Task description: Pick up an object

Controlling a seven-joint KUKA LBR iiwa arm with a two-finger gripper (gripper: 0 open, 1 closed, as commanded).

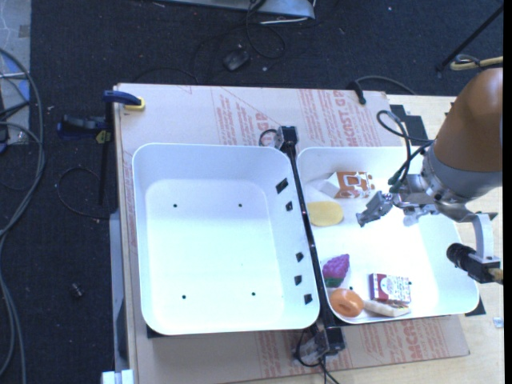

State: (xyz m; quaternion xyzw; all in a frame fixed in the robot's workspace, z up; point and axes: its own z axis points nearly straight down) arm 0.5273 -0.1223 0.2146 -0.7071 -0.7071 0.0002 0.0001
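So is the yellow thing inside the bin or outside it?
Inside. The yellow thing lies on the floor of the right bin, near its left wall.

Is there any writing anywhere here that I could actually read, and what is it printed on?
Red lettering on the brown board under the bins: printed large, but it lies reversed and partly covered, so no word reads with certainty.
Orange and white carton in the right bin: print too small to read.
Red and white packet in the same bin: print too blurred to read.
No other writing is legible.
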